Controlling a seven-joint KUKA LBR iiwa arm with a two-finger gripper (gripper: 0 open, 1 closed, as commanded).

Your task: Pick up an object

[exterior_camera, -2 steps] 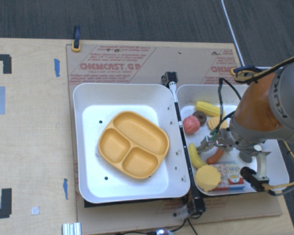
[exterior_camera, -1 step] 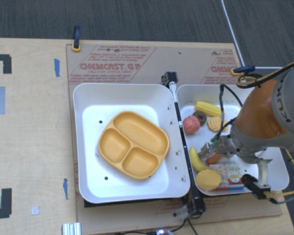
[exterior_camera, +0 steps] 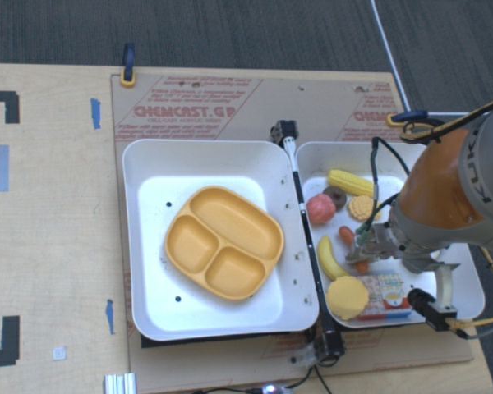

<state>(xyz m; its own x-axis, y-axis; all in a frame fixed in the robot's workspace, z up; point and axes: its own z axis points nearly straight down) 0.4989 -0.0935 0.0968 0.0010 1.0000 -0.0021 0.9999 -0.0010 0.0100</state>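
The right bin holds several toy foods. A yellow corn cob lies at the back, with a brown doughnut, a red apple and a round yellow waffle in front of it. An orange carrot piece and a banana lie nearer the middle. A yellow round item and a printed packet sit at the front. My gripper is low in this bin, just right of the banana and carrot piece, over a small orange-red item. The arm hides what lies beneath it.
The left bin holds a yellow three-compartment plate. A divider rail runs between the bins. A black cable loops over the right bin's back. The grey and orange arm covers that bin's right half.
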